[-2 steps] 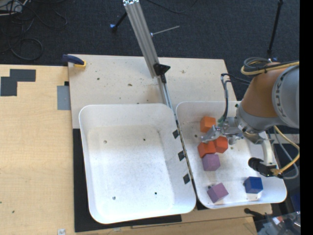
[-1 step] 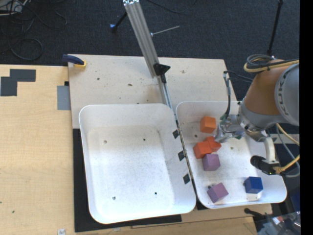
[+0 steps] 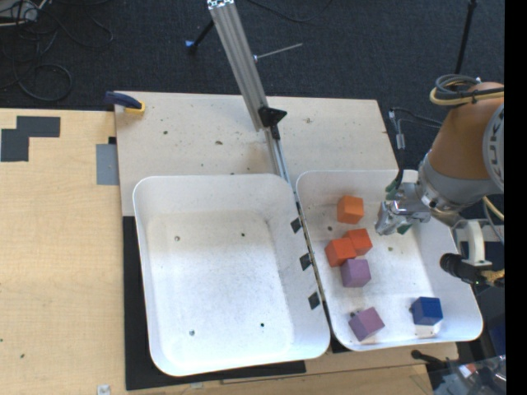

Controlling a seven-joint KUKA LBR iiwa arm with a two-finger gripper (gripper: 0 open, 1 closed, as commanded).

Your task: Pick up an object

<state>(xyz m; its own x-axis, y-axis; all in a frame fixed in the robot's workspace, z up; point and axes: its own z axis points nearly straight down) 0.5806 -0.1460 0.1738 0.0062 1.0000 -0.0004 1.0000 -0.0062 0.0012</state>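
Observation:
The right bin (image 3: 445, 323) holds several blocks. An orange cube (image 3: 351, 209) lies near its back, and two more orange cubes (image 3: 348, 247) touch each other in the middle. A purple cube (image 3: 356, 272) sits just in front of them, another purple cube (image 3: 366, 322) lies near the front wall, and a blue cube (image 3: 426, 310) rests at the front right. My gripper (image 3: 395, 219) hangs over the right bin, to the right of the orange cubes and apart from them. Nothing shows between its fingers.
The left bin (image 3: 165, 212) stands beside the right one, divided from it by a rim with black clips (image 3: 305, 261). A slanted aluminium post (image 3: 243, 64) rises behind the bins. A blue-and-yellow clamp (image 3: 125, 102) lies at the bench's back left corner.

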